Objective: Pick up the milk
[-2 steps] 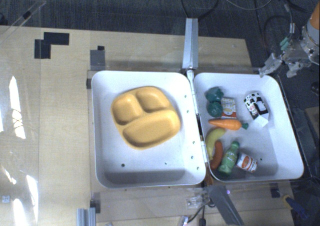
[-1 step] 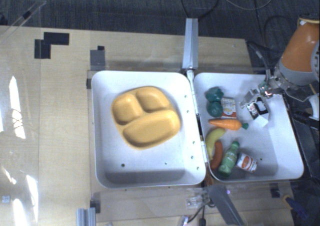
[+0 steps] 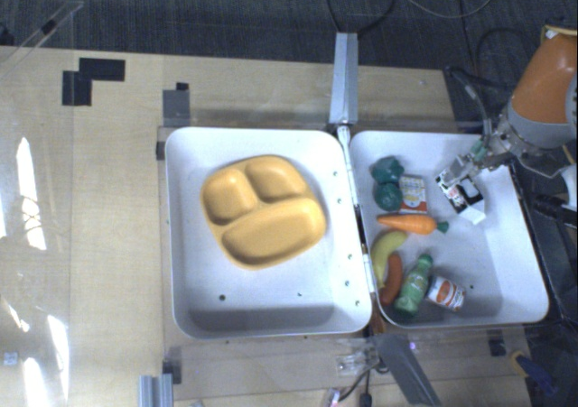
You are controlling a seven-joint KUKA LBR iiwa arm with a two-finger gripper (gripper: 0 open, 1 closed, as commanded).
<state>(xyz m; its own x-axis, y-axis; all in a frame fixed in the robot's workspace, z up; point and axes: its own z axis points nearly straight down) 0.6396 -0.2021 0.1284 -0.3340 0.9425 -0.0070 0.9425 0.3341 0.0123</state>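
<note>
A small white carton with an orange and red label, which I take for the milk [image 3: 413, 192], lies in the right bin [image 3: 515, 261] near its upper left. My gripper [image 3: 461, 189] hangs low over the upper middle of that bin, a short way right of the carton and apart from it. A small white shape [image 3: 473, 212] shows just below the gripper's tip; I cannot tell whether it is part of the gripper or a separate thing. The grey arm with its orange band [image 3: 545, 80] reaches in from the right.
The right bin also holds two teal pieces [image 3: 388, 181], a carrot [image 3: 411, 225], a banana [image 3: 386, 253], a sausage [image 3: 392, 278], a green bottle [image 3: 414, 285] and a can [image 3: 447, 293]. A yellow divided tray [image 3: 262, 209] lies in the left bin [image 3: 190, 288].
</note>
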